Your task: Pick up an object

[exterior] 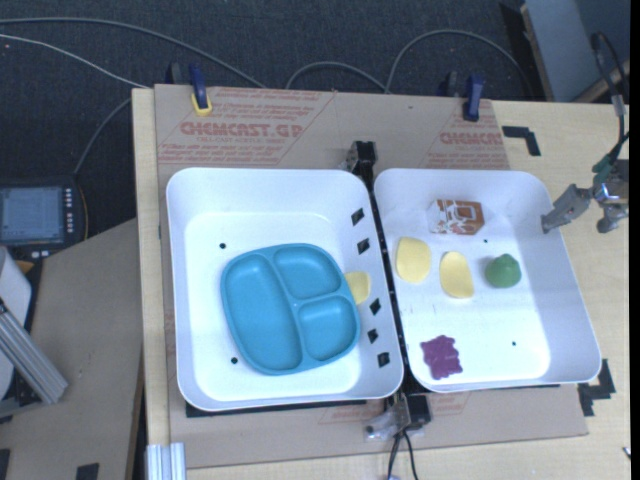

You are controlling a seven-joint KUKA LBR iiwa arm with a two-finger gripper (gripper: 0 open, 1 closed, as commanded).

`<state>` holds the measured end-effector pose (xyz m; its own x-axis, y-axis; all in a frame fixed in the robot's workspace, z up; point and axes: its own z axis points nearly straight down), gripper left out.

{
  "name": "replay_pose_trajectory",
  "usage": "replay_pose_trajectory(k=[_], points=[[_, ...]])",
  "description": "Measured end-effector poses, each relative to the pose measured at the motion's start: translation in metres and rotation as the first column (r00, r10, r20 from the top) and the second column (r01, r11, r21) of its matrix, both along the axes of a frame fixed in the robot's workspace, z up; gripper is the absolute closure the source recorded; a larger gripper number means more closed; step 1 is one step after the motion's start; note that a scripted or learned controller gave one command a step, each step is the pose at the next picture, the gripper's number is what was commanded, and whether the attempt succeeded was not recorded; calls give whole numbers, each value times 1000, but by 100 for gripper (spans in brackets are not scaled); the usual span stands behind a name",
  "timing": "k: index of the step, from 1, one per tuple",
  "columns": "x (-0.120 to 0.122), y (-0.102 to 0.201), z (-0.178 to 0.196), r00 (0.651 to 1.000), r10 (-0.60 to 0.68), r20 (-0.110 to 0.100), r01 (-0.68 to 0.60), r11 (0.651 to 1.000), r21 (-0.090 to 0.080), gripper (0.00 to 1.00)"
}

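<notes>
Green ball (502, 270) sits at three o'clock in the right bin (560, 318), nearest me, so my gripper (585, 208) hovers empty at the rim, fingers spread, ready to drop in.

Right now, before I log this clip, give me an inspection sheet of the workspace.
Surface: bench bearing left bin and right bin, side by side.
Job's things: in the right bin, brown-and-white item, two yellow pieces, green ball, purple piece.
Clutter: blue divided tray in the left bin, small yellow piece beside it.
Grippers: claw at the right bin's far right edge, above no item; finger state unclear.
Cables: white cables behind the bench.
Surroundings: small screen at left, dark floor.
</notes>
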<state>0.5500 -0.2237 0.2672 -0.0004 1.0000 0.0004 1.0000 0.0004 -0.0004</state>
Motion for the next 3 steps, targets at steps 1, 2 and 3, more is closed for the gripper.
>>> replay_pose_trajectory(k=[1, 2, 3], points=[[1, 6, -62, 1000, 0, -7, 0, 1000, 3, 0], [5, 7, -124, 1000, 0, -7, 0, 1000, 3, 0], [5, 10, -177, 1000, 1, -6, -1, 1000, 6, 0]])
